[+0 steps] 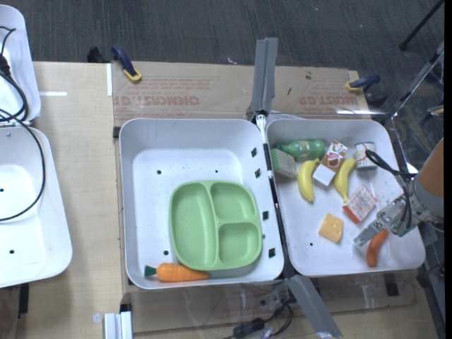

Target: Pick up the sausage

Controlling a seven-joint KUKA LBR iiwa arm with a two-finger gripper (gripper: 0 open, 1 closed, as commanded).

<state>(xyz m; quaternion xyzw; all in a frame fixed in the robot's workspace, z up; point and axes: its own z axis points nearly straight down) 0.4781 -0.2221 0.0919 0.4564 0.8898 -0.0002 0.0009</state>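
Observation:
The sausage (375,248) is a short orange-red piece lying near the front right corner of the right bin (311,258). My gripper (369,235) reaches in from the right edge of the view and hangs low over that corner. Its grey tip is right at the sausage's upper left side, partly overlapping it. The view does not show whether the sausage is gripped.
The right bin also holds a cheese wedge (330,227), two bananas (306,180), a green bottle (302,148), a red-white packet (360,203), a small can (364,154) and a box (334,154). In the left bin lie a green divided plate (215,224) and a carrot (176,272).

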